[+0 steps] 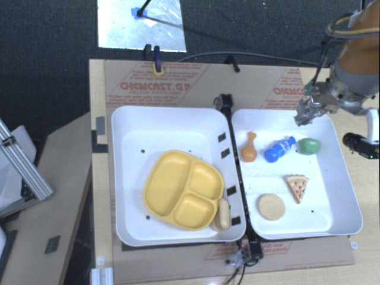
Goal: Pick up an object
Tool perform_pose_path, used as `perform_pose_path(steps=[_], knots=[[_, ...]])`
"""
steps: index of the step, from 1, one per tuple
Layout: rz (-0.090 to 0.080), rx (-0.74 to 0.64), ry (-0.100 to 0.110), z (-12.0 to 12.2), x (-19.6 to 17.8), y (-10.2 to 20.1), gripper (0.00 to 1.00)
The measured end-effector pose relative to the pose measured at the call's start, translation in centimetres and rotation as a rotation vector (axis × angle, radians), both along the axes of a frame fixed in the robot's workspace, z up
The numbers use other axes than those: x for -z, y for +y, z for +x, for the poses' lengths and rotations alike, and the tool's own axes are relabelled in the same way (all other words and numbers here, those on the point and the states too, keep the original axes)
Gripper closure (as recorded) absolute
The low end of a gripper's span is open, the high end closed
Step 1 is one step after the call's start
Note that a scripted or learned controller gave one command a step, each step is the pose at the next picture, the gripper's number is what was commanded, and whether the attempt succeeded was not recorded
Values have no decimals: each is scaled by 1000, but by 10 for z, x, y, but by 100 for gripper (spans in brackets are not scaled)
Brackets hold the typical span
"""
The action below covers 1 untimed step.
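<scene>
While the arm is hanging in from the right, both bins are sitting side by side on the bench.
Near, left bin (127, 159): holding a yellow divided tray (183, 189); a pale bread roll (222, 214) is lying against the tray's near right corner.
Near, right bin (341, 200): a round tan cookie (271, 206) is resting toward the near edge.
Middle, right bin: a pizza slice (297, 187) is lying just right of and slightly beyond the cookie, apart from it.
Farther, right bin: an orange drumstick (249, 148) is lying at left, a blue bottle (279, 149) beside it, and a green round object (309, 145) is touching the bottle's right end.
Far, gripper (304, 116): hovering over the bin's far right corner, above the green object; cannot tell how its fingertips are standing.
Far right, arm (356, 58): leaning in over the bench edge.
</scene>
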<state>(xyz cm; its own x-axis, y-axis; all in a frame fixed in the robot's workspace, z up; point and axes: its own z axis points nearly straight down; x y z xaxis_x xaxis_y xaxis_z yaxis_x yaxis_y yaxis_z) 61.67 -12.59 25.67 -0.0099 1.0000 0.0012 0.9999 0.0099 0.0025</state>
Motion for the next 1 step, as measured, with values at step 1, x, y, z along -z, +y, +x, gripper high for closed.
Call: perform_pose_path(steps=[1], knots=[[0,0,0,-9,-3,52,100]])
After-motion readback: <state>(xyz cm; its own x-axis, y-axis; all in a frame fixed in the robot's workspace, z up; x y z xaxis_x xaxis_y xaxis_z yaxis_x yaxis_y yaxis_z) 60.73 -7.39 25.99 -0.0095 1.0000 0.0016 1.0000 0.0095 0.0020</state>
